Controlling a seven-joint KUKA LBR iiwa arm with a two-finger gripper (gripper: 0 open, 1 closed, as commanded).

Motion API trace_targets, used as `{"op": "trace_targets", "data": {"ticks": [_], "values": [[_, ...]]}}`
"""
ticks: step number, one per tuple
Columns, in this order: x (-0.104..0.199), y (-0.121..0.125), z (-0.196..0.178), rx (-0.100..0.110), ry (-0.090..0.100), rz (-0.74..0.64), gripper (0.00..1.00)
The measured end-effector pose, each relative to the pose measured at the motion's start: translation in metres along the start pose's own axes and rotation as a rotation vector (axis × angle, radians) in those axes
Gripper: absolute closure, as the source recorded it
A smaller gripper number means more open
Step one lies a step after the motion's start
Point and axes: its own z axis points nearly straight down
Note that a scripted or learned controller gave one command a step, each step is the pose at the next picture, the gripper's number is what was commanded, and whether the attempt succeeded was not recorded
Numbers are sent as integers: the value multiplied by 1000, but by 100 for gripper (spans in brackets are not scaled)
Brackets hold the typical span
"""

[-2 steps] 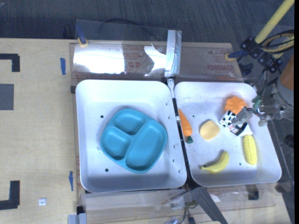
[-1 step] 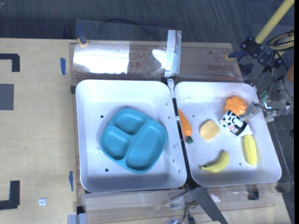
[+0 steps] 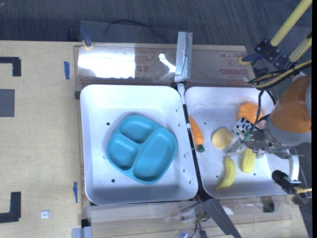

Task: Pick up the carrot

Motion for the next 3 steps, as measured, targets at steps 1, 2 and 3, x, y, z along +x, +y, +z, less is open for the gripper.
{"op": "trace_targets", "data": {"ticks": [1,2,3], "values": [[-44,-9,-81,0,-3,-86,0],[-17,-29,-190,0,-2,127,0],[-59,-27,-118,9,0,-5,0]]}}
